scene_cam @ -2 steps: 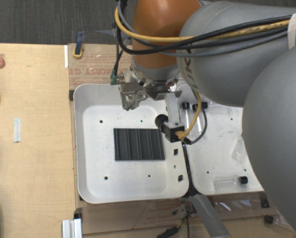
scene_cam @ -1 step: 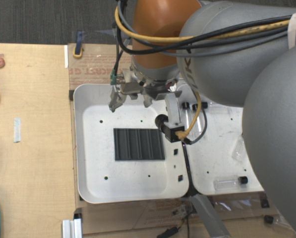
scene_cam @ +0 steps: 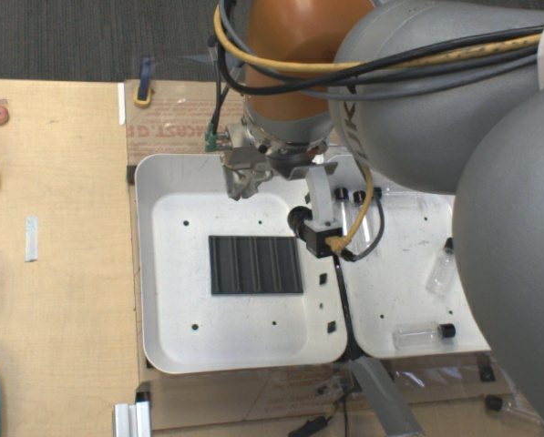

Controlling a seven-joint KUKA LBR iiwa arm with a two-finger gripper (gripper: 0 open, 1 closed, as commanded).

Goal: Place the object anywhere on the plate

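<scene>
A dark ribbed rectangular plate (scene_cam: 256, 265) lies flat in the middle of the left white bin (scene_cam: 162, 335). My gripper (scene_cam: 242, 184) hangs over the far part of that bin, just beyond the plate's far edge and a little left of its middle. I see nothing held in it. A clear tube with a black cap (scene_cam: 424, 335) lies near the front edge of the right bin (scene_cam: 390, 299). The arm's wrist and its black and white fittings (scene_cam: 319, 221) hang over the wall between the two bins.
A second clear item (scene_cam: 438, 276) lies at the right bin's right side, partly under the arm. The big grey arm covers most of the right bin. Yellow and black cables loop around the wrist. A wooden bench with small items lies to the left.
</scene>
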